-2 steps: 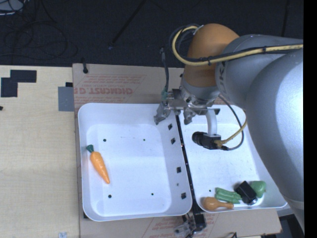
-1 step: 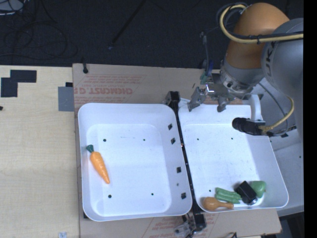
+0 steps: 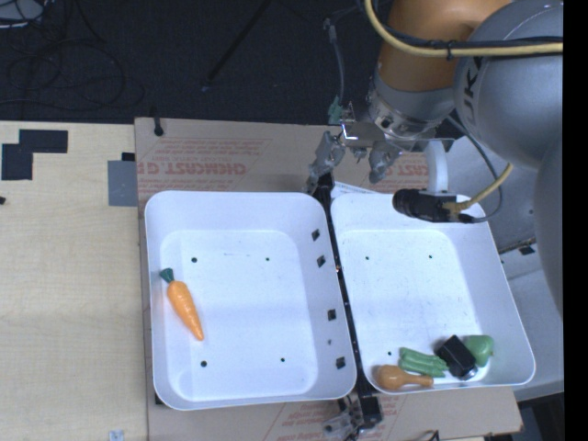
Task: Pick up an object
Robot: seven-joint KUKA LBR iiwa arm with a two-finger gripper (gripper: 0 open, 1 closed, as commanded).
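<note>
An orange toy carrot (image 3: 185, 309) with a green top lies in the left bin (image 3: 234, 211), near its left wall. In the right bin (image 3: 427, 246), at the front right corner, lie a green pea pod (image 3: 422, 362), a black block (image 3: 456, 356), a green piece (image 3: 480, 345) and an orange pear-shaped toy (image 3: 401, 378). My gripper (image 3: 354, 164) hangs above the far edge of the bins, near the divider between them. Its two fingers stand apart with nothing between them.
Brown cardboard (image 3: 230, 159) lies under both bins. The grey arm with its orange band (image 3: 432, 26) takes up the upper right, and a black cable fitting (image 3: 424, 204) hangs over the right bin's far edge. Light wooden bench (image 3: 64, 274) lies to the left.
</note>
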